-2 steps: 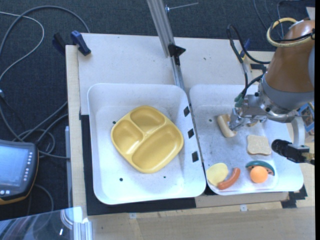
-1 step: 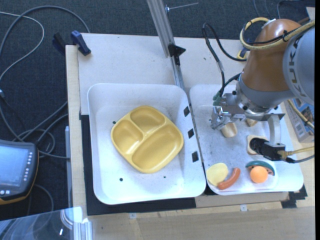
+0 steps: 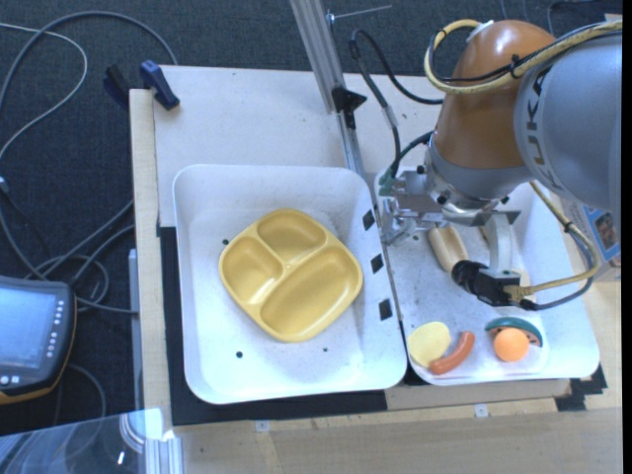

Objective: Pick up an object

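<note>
Over the right white bin (image 3: 583, 349) our hand (image 3: 449, 227) hovers, grip unclear to us; orange ball (image 3: 510, 345), red sausage (image 3: 452, 354) remain unpicked.

Yellow divided plate (image 3: 290, 274) in left bin (image 3: 197, 196), arm (image 3: 513, 107) over right bin (image 3: 583, 339)

A pale wooden bench (image 3: 257, 97) carries two shallow white bins side by side, the left bin (image 3: 197, 294) toward its left edge and the right bin (image 3: 568, 339) at its right edge, their inner walls touching. A slanted aluminium post (image 3: 314, 38) rises from the bench's back edge, and a blue clamp (image 3: 158, 82) grips its back left corner.
</note>
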Available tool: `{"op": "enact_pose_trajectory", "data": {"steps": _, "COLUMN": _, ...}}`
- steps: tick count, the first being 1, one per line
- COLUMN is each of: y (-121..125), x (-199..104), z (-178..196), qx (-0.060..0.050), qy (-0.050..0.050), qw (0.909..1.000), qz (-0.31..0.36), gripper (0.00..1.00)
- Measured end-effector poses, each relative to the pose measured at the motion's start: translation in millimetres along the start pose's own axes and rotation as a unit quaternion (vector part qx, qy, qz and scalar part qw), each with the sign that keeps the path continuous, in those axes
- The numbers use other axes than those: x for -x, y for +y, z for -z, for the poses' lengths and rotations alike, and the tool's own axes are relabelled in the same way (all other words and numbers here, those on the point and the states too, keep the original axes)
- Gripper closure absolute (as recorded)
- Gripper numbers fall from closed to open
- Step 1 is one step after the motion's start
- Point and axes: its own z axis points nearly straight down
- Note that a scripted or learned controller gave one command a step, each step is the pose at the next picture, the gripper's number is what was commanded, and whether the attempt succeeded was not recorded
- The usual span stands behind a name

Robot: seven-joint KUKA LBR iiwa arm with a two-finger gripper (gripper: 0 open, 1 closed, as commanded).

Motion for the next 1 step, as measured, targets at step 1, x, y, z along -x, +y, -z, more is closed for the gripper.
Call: {"op": "enact_pose_trajectory", "data": {"steps": 1, "y": 12.9, "x": -42.6, "z": -0.4, "qx": 0.0, "qy": 0.0, "qw": 1.0, "qz": -0.001, "gripper": 1.0}}
